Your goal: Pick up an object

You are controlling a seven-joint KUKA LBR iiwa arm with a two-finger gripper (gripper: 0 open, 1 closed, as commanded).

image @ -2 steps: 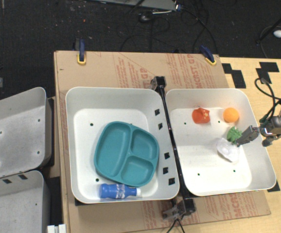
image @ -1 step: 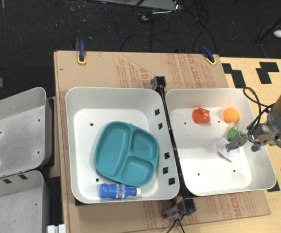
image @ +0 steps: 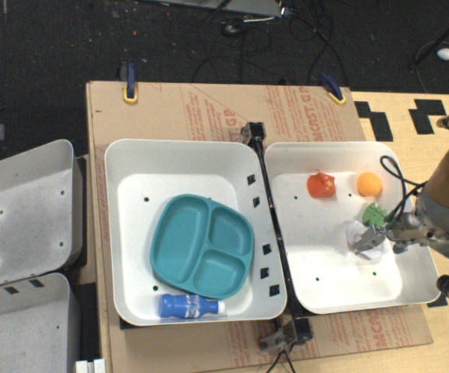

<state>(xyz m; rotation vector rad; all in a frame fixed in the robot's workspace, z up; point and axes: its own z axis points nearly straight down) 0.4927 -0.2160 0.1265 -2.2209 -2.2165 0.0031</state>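
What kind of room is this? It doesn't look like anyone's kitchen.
Most likely a robotics lab or test bench. Two white bins sit clamped on a cardboard-topped bench, cables trail over a dark floor, and a robot gripper reaches in among small toy-like objects.

Gripper (image: pixel 367 241) beside green object (image: pixel 374 214)

Two shallow white plastic bins, the left bin (image: pixel 123 208) and the right bin (image: pixel 325 286), are being shown on a tan cardboard-covered surface (image: pixel 201 111) that is being marked with faded red lettering. A teal sectioned plastic plate (image: pixel 201 247) and a blue plastic bottle with a white cap (image: pixel 189 307) are being seen against the left bin's white. A red-orange rounded object (image: pixel 321 185), an orange ball (image: pixel 370 183) and a small green object (image: pixel 374 214) are being seen against the right bin's white. The silver-grey end effector (image: pixel 368 239) is being seen beside the green object.
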